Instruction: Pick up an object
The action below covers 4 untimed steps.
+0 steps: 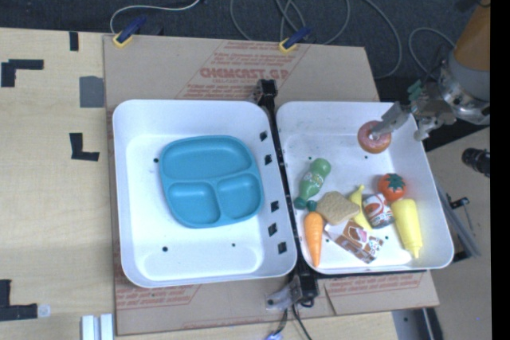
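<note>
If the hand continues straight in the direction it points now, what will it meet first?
Most likely the pinkish round object: the hand points down-left from the right and its tip already overlaps that piece in the right bin. Depth is unclear, so contact cannot be confirmed.

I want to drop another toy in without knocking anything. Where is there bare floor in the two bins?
Left bin: bare strips all round the blue tray, widest along the near wall. Right bin: bare far-left area, between the divider and the pink round toy. Crowded: its near half, carrot to corn.
</note>
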### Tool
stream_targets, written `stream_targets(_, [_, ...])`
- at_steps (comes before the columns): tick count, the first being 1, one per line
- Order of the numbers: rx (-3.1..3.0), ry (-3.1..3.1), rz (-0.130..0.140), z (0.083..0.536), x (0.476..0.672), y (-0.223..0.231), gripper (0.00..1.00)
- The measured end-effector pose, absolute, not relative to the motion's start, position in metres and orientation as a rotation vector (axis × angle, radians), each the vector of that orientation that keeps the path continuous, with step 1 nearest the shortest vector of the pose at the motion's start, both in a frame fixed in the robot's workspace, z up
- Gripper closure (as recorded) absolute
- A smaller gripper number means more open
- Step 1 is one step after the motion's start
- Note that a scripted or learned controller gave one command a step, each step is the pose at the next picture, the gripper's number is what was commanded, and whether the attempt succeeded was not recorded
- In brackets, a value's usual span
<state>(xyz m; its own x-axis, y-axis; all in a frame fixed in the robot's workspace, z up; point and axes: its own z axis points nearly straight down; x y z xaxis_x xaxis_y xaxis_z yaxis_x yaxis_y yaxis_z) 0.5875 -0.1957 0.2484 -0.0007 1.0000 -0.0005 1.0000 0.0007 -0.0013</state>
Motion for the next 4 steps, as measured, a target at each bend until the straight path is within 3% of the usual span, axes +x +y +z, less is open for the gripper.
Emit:
stream_targets(1, [-2.219,-2.220,0.003,0.099,0.570,-0.152,0.00])
stream_targets(2, [-2.233,-2.228,-0.008,0.089,0.547,-0.118,0.00])
stream_targets(3, [-2.227,-2.233,-0.015,0.089,0.499,-0.165,0.00])
stream_targets(4, [-2.223,-2.229,-0.020,0.100,0.500,-0.163,1.00])
